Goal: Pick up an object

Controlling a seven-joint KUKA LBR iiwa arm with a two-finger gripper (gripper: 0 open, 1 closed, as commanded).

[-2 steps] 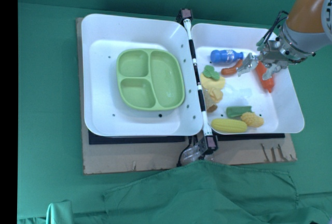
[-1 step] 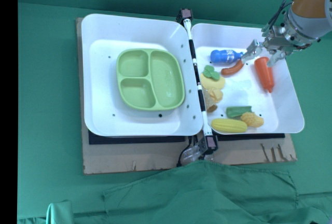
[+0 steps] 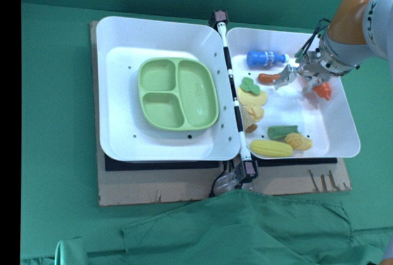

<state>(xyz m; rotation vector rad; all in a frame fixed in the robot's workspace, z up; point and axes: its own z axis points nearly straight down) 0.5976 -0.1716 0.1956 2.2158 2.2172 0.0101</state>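
So the setup was two shallow white bins side by side on a piece of cardboard (image 3: 123, 193) over a green cloth (image 3: 55, 104). The left bin (image 3: 116, 43) had just one thing in it, a light green divided plate (image 3: 178, 94) with three compartments, sitting flat around the middle, and none of those compartments had anything in them. The right bin (image 3: 344, 129) was where all the toy food was. Up near the far side lay a blue bottle (image 3: 263, 59) with a white cap, on its side. Just below it was a reddish sausage (image 3: 268, 78), and left of that a yellow piece with a green leafy bit on top (image 3: 251, 92), close to the divider between the bins. Under that sat a pale, lumpy piece (image 3: 253, 113) I couldn't identify. Down at the near edge were a corn cob (image 3: 271, 148), a green pod-looking thing (image 3: 282, 131) and an orange-yellow bumpy piece (image 3: 298, 142), all bunched together. An orange-red item (image 3: 323, 91) lay near the right wall. The gripper (image 3: 297, 78) hung over the upper part of the right bin, between the sausage and the orange-red item, with its fingers spread apart and nothing between them.
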